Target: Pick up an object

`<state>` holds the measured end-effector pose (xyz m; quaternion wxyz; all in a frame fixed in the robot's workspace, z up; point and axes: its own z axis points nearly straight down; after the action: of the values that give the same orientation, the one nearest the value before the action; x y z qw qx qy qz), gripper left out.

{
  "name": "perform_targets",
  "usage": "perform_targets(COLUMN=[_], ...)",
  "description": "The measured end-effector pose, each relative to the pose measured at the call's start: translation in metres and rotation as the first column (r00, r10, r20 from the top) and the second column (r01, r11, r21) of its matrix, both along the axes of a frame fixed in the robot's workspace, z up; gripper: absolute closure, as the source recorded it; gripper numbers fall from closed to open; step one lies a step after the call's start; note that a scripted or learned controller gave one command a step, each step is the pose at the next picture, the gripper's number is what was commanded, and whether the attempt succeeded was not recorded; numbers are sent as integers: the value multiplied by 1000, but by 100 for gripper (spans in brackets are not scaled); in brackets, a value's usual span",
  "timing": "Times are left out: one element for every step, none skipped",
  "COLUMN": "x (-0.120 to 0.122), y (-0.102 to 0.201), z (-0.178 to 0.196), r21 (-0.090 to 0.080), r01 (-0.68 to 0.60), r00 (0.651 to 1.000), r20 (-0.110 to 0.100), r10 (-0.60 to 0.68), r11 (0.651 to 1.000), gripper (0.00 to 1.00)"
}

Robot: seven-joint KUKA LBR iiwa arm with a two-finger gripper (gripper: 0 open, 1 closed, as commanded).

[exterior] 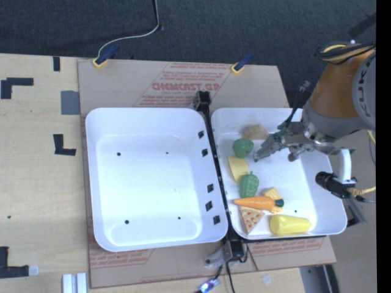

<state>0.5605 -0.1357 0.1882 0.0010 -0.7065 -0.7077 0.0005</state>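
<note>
Cardboard sheet [183,87] under two white bins, held by two clamps [105,55], [242,62]. Left bin [98,182]. White cable [137,36] crosses dark floor [244,17].

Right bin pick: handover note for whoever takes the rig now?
Gripper: over the right bin, nothing seen between its fingers; open or shut is unclear.
Items, all in that bin: green round toy beside the fingertips, beige piece, yellow block, green ridged toy, carrot, pizza slice, yellow lemon-like toy.
Done: nothing lifted.
Left: grasp and lift one.
</note>
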Motion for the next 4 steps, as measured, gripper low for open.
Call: perform_targets(x=[27, 28, 38, 20], y=[28, 25, -36, 104], z=[-110, -92, -81, 1], r21=[-1, -3, -4, 3], r01=[-2, 0, 4, -12], r00=[1000, 1000, 1000, 1000], r20=[0, 6, 3, 6], r10=[2, 0, -4, 12], r11=[1000, 1000, 1000, 1000], gripper=[0, 100, 100, 100])
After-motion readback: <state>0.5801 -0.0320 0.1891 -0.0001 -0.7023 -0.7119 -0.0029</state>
